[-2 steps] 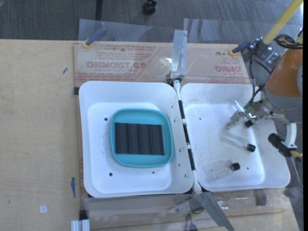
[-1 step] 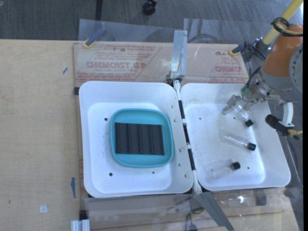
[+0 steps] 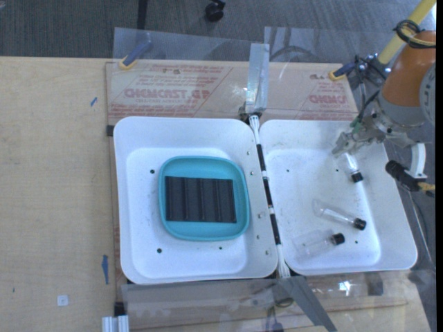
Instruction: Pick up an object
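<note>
The table (image 3: 48, 185) is pale wood and carries 2 shallow white bins side by side, with clear plastic sheeting lettered in red behind them. The left bin (image 3: 131, 185) holds a teal tray (image 3: 203, 198) lying flat at its middle, with a dark ribbed insert inside it. The right bin (image 3: 394, 251) holds 3 clear vials with black caps. The arm (image 3: 408, 81) comes in from the right, its orange band above the far right corner of the right bin. The hand (image 3: 351, 142) sits low over that bin's upper right area; whether it is released or clenched cannot be told, as its metal parts blur together there. The first vial (image 3: 351, 167) lies just below the hand, tilted with its cap pointing toward the near side. The second vial (image 3: 338, 216) lies near the bin's middle, cap to the right. The third vial (image 3: 317, 241) lies just below it, near the front wall, cap also to the right.
</note>
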Action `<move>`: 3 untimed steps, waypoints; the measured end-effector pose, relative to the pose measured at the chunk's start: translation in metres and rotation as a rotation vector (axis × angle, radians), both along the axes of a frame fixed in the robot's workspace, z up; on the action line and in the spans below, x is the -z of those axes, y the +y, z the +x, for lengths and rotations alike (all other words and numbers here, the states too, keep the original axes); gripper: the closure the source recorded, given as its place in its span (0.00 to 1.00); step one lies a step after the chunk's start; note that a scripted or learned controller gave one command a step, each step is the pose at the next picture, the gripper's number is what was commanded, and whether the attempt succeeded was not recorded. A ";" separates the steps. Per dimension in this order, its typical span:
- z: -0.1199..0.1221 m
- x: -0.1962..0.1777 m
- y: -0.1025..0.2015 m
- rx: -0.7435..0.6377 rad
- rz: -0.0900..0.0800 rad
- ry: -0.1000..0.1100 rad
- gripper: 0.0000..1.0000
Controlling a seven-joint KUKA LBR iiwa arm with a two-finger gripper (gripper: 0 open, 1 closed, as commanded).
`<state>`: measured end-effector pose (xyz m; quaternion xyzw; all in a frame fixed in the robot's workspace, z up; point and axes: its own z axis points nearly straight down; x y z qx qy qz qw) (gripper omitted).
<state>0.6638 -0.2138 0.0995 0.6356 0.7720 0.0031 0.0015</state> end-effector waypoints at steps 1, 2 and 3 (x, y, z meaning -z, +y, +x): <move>0.004 -0.077 0.118 0.100 -0.003 0.002 1.00; 0.004 -0.136 0.194 0.094 -0.003 0.002 1.00; 0.003 -0.131 0.234 0.226 -0.002 0.005 1.00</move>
